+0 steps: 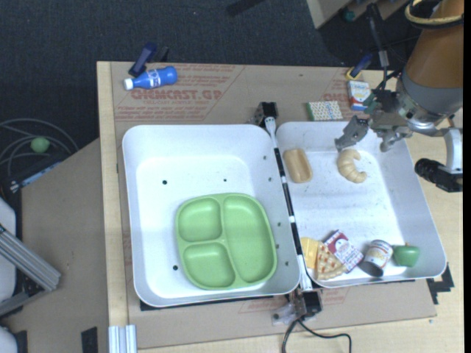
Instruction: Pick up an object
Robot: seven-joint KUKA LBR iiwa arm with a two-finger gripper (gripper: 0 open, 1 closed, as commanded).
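My gripper (368, 135) hangs over the far side of the right bin (412, 197), its two fingers spread open with nothing between them. Just below it lies a tan croissant (352, 165). A bread roll (297, 165) lies to the left, near the bin's left wall. Along the near edge sit a waffle piece (318, 258), a red-and-white packet (344, 251), a small can (377, 256) and a green fruit (405, 255).
The left bin (147, 168) holds a green divided plate (224, 240). A blue-and-white bottle (151, 78) lies on the bench at the far left. Small cards (326, 110) lie behind the right bin. The arm's grey and orange body (438, 57) stands at the far right.
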